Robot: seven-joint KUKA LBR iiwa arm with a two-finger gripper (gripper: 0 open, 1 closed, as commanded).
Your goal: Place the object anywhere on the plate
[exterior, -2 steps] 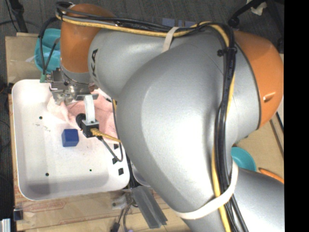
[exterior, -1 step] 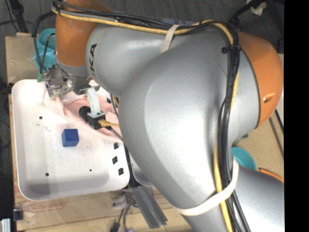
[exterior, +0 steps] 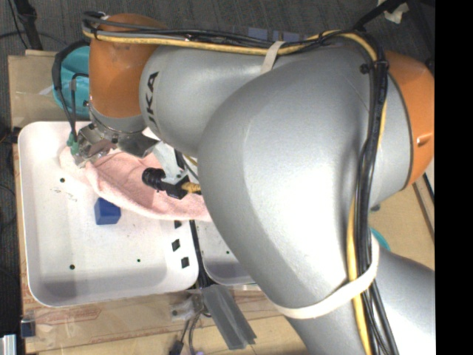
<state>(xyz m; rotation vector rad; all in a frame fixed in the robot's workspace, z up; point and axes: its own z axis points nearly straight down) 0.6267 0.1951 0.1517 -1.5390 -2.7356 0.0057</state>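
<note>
Camera view: blue block (exterior: 107,212) lies below the gripper (exterior: 87,146), whose state is unclear.

Left white bin (exterior: 44,272) on wooden table (exterior: 18,72), small dark specks across its floor, right white bin (exterior: 222,272) touching it along a shared edge, teal item (exterior: 70,69) behind left bin, dark carpeted floor (exterior: 44,6) beyond

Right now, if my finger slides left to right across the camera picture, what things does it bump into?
White bin's left wall → robot's hand → blue block → pink plate → big grey arm.
</note>
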